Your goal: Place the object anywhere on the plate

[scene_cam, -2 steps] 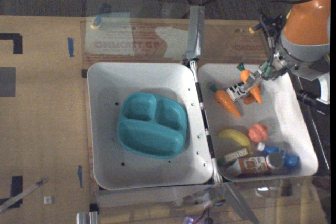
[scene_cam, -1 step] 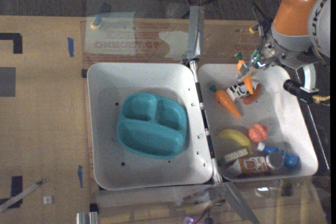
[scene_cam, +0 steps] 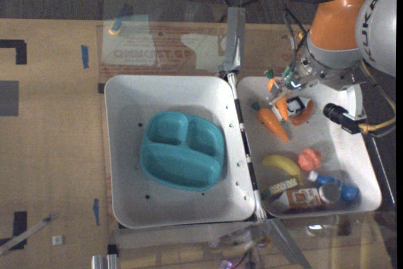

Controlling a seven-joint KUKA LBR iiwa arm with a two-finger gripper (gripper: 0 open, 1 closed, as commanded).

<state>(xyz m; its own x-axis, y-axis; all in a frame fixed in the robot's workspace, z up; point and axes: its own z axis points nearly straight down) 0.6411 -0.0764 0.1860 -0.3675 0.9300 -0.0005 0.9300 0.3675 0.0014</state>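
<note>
A teal plate (scene_cam: 182,150) with three compartments lies in the left bin (scene_cam: 126,97). In the right bin (scene_cam: 368,189) lie a toy carrot (scene_cam: 272,121), a reddish sausage-shaped toy (scene_cam: 303,113), a yellow banana (scene_cam: 282,165), a pink toy (scene_cam: 309,159), a blue toy (scene_cam: 340,189) and a brown-labelled bottle (scene_cam: 303,198). My gripper (scene_cam: 281,96) hangs low over the far part of the right bin, just above the carrot's top end and next to the sausage-shaped toy. An orange and white piece (scene_cam: 281,107) shows right under the gripper.
A metal divider (scene_cam: 234,47) runs between the two bins at the back. A black cable plug (scene_cam: 337,115) juts over the right bin's right side. Blue tape marks (scene_cam: 84,57) dot the cardboard bench on the left.
</note>
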